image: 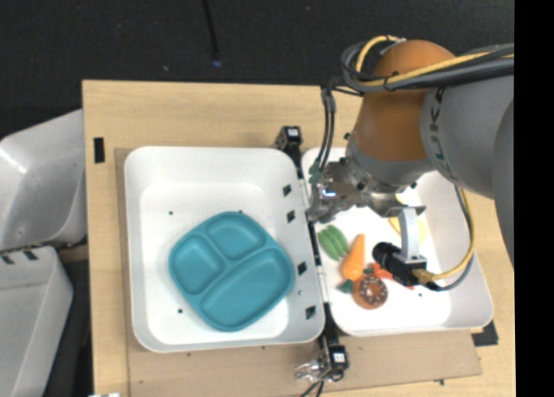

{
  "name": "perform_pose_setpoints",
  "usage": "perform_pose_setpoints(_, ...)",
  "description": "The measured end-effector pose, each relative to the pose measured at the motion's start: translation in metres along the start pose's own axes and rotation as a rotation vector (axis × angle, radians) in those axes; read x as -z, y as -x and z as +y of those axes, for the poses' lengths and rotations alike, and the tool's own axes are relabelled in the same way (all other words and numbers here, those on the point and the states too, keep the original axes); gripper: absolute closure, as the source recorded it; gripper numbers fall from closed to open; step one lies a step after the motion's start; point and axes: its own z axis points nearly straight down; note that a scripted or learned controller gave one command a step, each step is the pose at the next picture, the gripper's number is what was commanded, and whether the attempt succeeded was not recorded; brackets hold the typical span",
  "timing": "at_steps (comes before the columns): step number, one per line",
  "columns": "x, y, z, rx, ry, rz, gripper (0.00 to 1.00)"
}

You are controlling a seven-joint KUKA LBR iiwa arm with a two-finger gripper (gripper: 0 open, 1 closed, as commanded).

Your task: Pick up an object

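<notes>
The hand [322,192] hangs low over the inner edge of the right bin [450,317], close against the wall it shares with the left bin [156,196]. The wrist hides it from above, so I cannot tell whether it is wide or narrow, and nothing shows in its grip.

Just below the hand lies a green piece [331,240]. An orange carrot-shaped piece [354,256] lies right beside the green one on the side away from the hand, and a round brown piece [370,291] lies farther out again.

All three look like small toy food, probably light, stiff and smooth enough to slip. The green piece is nearest, and a hold across its narrow middle seems safest. The bin wall beside it leaves little room.

Well off to the hand's other side, a blue divided plate [229,270] lies flat in the left bin, probably too broad to take except by its rim. Both bins rest on the pale surface [104,110].
</notes>
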Motion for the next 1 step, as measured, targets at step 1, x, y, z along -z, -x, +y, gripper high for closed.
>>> perform_pose_setpoints(1, -0.0012, -0.0609, -0.0114, 0.002, 0.0, 0.001, 1.0)
